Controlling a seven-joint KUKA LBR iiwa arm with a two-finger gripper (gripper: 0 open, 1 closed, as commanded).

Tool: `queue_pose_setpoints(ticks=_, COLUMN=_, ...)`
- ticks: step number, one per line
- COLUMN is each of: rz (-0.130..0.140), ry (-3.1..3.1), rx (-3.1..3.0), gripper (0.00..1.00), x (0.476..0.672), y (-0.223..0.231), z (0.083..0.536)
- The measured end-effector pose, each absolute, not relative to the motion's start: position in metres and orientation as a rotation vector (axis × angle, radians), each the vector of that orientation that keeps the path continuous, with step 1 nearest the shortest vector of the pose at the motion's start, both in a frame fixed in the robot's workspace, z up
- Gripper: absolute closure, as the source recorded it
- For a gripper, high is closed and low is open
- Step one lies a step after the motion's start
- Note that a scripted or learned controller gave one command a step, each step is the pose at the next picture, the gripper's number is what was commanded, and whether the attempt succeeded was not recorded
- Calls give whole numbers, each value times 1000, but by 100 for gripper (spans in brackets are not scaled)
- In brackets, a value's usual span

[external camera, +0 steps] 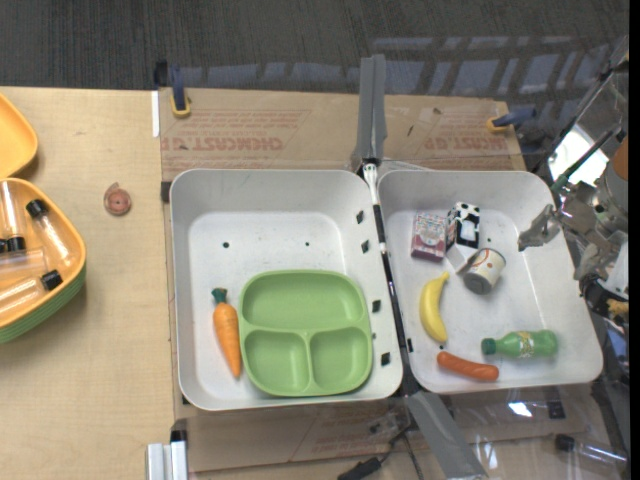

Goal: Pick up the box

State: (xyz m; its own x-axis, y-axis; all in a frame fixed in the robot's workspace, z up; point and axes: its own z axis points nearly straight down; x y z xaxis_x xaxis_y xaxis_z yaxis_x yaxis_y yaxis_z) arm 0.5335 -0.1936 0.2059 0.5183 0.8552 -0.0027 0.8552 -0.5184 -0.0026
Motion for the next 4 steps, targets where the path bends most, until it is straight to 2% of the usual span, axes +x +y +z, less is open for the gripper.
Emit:
queue_pose_setpoints(ticks=1, rz=4, ry=-2047, rx=-2380, gripper=0, x=584, y=-118, z=165)
queue_pose_setpoints(ticks=2, rz=4, ry=-1837, rx=-2549, gripper=0, x=609, y=-185, z=252)
queue_pose_setpoints(ticks=3, rz=2, ry=-2254, rx=-2187, gripper=0, x=628, y=-145, z=153)
queue_pose_setpoints(ticks=4, rz=0, ry=-2603, rx=-1764, gripper=0, x=659, y=-91, z=192)
